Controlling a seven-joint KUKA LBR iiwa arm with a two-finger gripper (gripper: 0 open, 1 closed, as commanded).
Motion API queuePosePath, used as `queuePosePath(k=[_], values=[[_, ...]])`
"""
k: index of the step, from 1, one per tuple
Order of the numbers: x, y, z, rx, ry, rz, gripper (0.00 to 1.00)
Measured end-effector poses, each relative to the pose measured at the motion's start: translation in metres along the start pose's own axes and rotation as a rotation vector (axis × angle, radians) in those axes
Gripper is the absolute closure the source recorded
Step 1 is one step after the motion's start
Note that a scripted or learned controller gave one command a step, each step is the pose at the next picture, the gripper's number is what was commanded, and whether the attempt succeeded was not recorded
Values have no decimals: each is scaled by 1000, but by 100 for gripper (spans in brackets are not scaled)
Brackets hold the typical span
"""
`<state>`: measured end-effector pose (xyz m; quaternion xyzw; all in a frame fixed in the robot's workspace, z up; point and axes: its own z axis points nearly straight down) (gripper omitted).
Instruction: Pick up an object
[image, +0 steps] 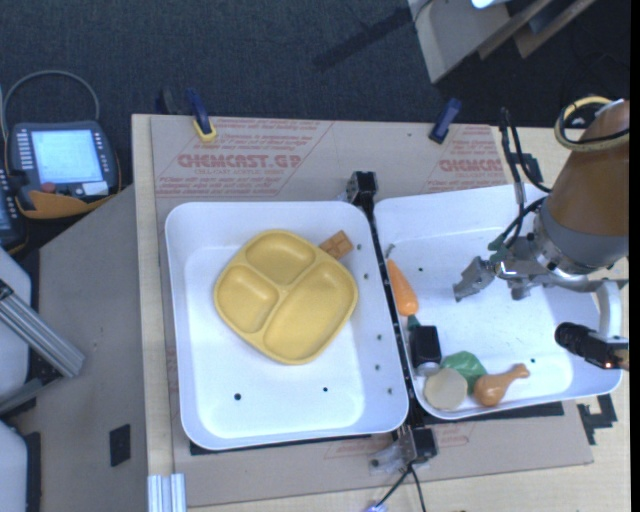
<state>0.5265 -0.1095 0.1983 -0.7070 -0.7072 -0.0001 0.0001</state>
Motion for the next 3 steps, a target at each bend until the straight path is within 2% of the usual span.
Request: queuePosePath(k=[1, 2, 3], values=[[5, 2, 62, 8, 2, 1, 0], [4, 3, 109, -3, -1, 2, 0], [6, 7, 96, -13, -1, 1, 100]])
